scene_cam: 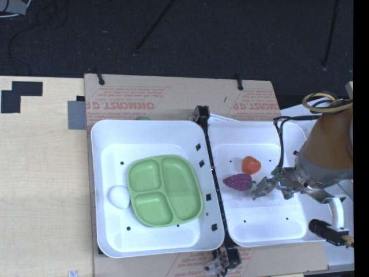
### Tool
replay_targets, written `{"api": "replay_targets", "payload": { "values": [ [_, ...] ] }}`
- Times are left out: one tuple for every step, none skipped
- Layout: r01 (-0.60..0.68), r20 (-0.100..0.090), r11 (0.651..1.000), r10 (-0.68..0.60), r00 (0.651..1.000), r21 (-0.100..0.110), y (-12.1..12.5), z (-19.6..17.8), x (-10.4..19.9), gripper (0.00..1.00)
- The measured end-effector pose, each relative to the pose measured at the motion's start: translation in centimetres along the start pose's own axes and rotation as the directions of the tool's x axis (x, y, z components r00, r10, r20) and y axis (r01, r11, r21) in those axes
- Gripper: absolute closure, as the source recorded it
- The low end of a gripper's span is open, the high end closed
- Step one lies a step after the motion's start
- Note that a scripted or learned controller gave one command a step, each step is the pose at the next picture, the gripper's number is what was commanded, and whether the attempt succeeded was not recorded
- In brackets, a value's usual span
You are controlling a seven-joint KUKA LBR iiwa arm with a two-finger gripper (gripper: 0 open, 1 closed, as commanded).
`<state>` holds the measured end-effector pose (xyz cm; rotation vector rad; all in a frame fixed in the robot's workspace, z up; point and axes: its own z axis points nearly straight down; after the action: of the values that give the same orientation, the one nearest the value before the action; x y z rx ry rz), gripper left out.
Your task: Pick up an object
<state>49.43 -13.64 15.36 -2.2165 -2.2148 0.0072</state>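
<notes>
Two shallow white bins side by side on a cardboard sheet [179, 100] w/ red print; bench [40, 183] to the left is pale wood-grain w/ dark squares near its far edge.

Left bin [109, 137]: green plate [165, 190], rounded-rectangle, three compartments, smooth matte plastic, lying flat near the bin's centre, slightly rotated; white egg-shaped object [119, 197] just beside the plate's left edge, touching or nearly so, smooth & glossy.

Right bin [271, 235]: orange-red rounded object [251, 165], smooth, towards the far half of the floor, approx. mid-width; purple object [238, 182], oval tapering to a point, bumpy texture like a grape bunch, just in front of & left of the orange one, close but whether touching can't be told; small dark dots mark both bin floors; a black clip strip [209, 172] runs along the seam between the bins.

Gripper [264, 188]: reaches in over the right bin's right edge, low over the floor, metallic grey; its tip sits just right of the purple object, very near its pointed end; contact can't be confirmed; nothing visible between the fingers; how far they're apart can't be told, too small & blurred. Arm [328, 149] above it: brown-orange band, grey wrist, black cable looped over the bin's right wall.
</notes>
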Motion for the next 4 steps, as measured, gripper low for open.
{"api": "replay_targets", "payload": {
  "values": [
    [0.000, 0.000, 1.000, 0.000, 1.000, -0.001, -0.9, 5.3, -0.6, 0.00],
    [-0.005, 0.000, 1.000, 0.005, 1.000, -0.003, -0.8, 4.0, -0.7, 1.00],
    [0.002, 0.003, 1.000, -0.002, 1.000, -0.010, -0.5, -0.2, -0.9, 1.00],
    [0.001, 0.002, 1.000, -0.001, 1.000, -0.010, -1.3, -4.7, -1.0, 1.00]
  ]
}}
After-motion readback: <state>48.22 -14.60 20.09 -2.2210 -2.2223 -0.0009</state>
